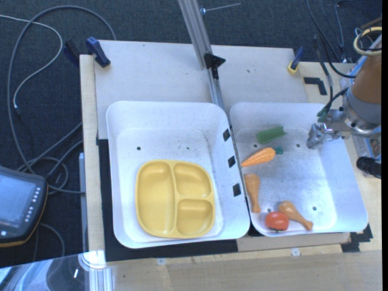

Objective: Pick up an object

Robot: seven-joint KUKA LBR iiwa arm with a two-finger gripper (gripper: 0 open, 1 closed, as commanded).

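Lying nearest the desk's front edge in the right bin (339, 180) are a tomato (277, 221) and two drumsticks (295, 215), (253, 192). Farther back, a carrot (259, 157) and green block (270, 134) are resting. A yellow tray (176, 197) is sitting in the left bin (157, 126). The gripper (314, 139) is hovering by the right bin's far right corner; its opening cannot be judged.

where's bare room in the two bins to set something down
Left bin: bare strip behind the yellow divided plate. Right bin: bare floor on the right side, between the gripper and the drumstick. Crowded along its left: green block, carrot, second drumstick, tomato.
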